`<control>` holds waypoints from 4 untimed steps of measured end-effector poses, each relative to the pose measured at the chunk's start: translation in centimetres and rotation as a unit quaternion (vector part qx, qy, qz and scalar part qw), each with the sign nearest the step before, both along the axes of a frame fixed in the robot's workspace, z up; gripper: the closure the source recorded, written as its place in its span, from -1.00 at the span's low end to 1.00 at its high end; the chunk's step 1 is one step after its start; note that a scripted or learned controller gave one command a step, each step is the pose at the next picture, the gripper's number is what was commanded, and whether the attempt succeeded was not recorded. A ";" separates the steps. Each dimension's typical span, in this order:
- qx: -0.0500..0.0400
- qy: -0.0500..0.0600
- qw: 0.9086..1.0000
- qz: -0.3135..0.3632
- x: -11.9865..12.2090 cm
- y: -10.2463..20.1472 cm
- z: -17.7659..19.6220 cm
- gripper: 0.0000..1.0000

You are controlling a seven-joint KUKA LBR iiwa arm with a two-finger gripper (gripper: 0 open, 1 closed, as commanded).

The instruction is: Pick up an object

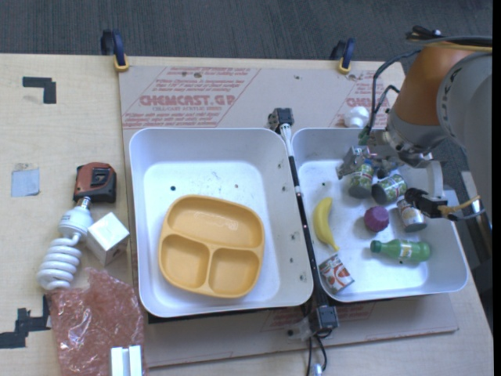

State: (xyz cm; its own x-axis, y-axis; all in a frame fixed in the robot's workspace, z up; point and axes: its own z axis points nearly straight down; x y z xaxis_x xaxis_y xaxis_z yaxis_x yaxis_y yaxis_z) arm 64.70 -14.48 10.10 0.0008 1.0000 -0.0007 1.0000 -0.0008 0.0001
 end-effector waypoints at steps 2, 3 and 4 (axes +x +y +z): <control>0.000 0.000 1.000 0.001 -3.3 6.6 9.2 1.00; 0.000 -0.001 1.000 0.001 -3.2 6.5 10.1 1.00; -0.001 -0.002 1.000 0.001 -3.1 6.5 11.1 1.00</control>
State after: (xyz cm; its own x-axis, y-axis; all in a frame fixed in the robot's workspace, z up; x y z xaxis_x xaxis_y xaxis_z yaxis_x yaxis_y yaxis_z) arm 61.57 -7.98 21.24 -0.0012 1.0000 -0.0025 1.0000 0.0012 0.0044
